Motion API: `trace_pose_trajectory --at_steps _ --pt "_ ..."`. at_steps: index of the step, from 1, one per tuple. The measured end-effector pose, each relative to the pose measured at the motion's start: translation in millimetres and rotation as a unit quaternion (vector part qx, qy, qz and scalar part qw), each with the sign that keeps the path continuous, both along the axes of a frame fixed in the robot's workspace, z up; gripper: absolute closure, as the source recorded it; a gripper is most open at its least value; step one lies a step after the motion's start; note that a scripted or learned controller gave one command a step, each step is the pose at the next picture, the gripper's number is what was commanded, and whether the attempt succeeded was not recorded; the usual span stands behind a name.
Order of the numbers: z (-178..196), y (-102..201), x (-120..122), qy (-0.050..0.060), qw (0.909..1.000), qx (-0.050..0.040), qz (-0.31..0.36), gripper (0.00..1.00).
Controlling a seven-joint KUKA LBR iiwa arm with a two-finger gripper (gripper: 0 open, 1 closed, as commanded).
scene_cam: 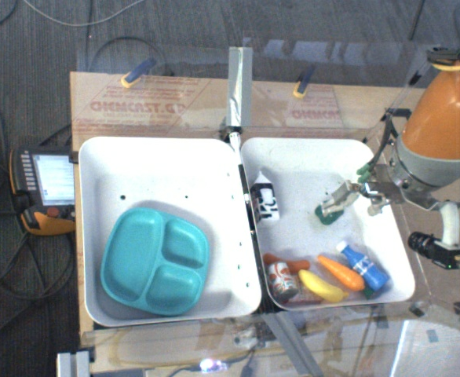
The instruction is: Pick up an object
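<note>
Where your gripper hangs over the right bin, toward its right edge, you see a small dark green object lying on the bin floor right at the fingertips; you cannot tell from this slant whether the fingers are spread or closed, or whether they have any hold on that green piece, since metal and object overlap. Along the same bin's near edge you have a row of items: a blue bottle with a white cap in the near right corner, an orange carrot just beside it, a yellow banana touching the carrot's left end, and a red-and-white can at the near left corner, with a small orange-red piece just behind it. By the left edge of that bin, about midway along, a black-and-white bottle lies next to the divider. In the left bin you find a teal tray with three compartments, resting toward the near left corner. The arm, grey with its orange band, comes in from the right over the bin's right edge.
</note>
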State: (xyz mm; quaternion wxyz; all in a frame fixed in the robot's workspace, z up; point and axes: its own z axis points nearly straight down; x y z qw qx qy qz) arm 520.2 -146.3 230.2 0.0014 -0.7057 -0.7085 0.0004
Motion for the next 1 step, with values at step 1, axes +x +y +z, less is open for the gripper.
trace_pose_trajectory --at_steps 1 --pt "-55.0 -24.6 21.2 0.0 0.9999 -0.0014 -0.015 0.0"
